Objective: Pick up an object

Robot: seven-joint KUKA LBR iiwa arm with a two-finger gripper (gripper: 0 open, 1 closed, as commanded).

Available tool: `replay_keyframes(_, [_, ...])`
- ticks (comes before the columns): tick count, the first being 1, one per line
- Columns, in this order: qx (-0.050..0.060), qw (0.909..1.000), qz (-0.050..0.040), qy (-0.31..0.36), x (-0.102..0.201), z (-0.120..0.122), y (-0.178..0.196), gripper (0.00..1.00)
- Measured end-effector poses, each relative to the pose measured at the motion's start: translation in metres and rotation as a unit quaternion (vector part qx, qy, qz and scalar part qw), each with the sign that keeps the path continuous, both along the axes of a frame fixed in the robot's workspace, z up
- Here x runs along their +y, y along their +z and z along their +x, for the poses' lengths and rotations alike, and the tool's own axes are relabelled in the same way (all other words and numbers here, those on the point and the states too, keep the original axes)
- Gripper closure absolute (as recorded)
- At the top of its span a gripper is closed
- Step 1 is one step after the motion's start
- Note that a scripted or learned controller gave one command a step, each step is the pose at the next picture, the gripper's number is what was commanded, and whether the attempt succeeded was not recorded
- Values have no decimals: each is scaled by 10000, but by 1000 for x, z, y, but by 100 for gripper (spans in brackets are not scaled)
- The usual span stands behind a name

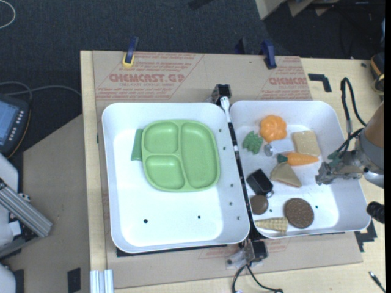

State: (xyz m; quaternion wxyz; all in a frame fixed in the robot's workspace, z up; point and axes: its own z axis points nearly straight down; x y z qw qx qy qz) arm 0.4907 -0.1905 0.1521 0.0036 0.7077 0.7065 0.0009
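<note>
The right bin (324, 112) holds several toy foods: an orange (272, 127), green broccoli (253, 142), a tan bread slice (306, 143), a carrot (299, 159), a beige wedge (286, 176), a black block (259, 181), a brown round cookie (299, 213), a small brown piece (259, 204) and a waffle cone (272, 225). My gripper (327, 174) reaches in from the right, low over the bin's right side, just right of the carrot and the wedge. Nothing shows between its fingers.
The left bin (116, 163) holds a green three-compartment plate (180, 155). A black divider with clips runs between the bins (235, 157). The cardboard bench top (153, 75) surrounds both bins, with clamps at its far edge. Cables hang at the right.
</note>
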Motion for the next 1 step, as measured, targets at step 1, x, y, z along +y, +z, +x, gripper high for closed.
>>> replay_keyframes(1, [-9, 10000, 1, 13, -4, 3, 64, 100])
